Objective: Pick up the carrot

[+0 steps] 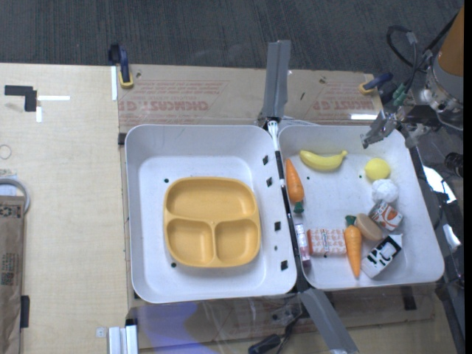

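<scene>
Two orange carrots lie in the right bin (pixel 424 220). One carrot (pixel 293 181) rests along the bin's left wall, green top toward the front. The other carrot (pixel 354 250) lies near the front, between a pink wafer pack (pixel 327 242) and a black-and-white box (pixel 383 254). My gripper (pixel 375 133) hangs over the bin's far right corner, above and to the right of a banana (pixel 322 159). It is well apart from both carrots and touches nothing that I can see.
A lemon (pixel 377 169), a white ball (pixel 384 191), a small can (pixel 386 215) and a brown round piece (pixel 367 226) crowd the right bin's right side. The left bin (pixel 144 198) holds a yellow divided plate (pixel 212 221).
</scene>
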Motion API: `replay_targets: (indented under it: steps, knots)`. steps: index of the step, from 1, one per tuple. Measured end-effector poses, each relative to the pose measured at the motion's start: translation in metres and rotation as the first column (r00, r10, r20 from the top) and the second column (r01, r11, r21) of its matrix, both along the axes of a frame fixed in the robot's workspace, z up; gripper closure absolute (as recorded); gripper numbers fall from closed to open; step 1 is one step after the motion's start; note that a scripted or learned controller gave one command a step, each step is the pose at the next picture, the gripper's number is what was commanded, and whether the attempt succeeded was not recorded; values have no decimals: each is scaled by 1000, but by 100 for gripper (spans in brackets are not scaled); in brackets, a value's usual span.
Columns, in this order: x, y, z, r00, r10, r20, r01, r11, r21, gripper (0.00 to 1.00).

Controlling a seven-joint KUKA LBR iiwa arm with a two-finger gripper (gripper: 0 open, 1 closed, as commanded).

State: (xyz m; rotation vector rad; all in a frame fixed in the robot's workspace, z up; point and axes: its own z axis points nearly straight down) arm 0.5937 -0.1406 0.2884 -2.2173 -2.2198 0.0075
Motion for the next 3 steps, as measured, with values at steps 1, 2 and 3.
replay_targets:
  steps: [1,2,3]
  knots:
    - [-66,-5,-84,994,-108,-1,108,994,1,0]
    - [-10,19,-102,987,-160,0,160,987,-1,0]
    - [-96,-7,-147,996,-84,-1,84,996,2,0]
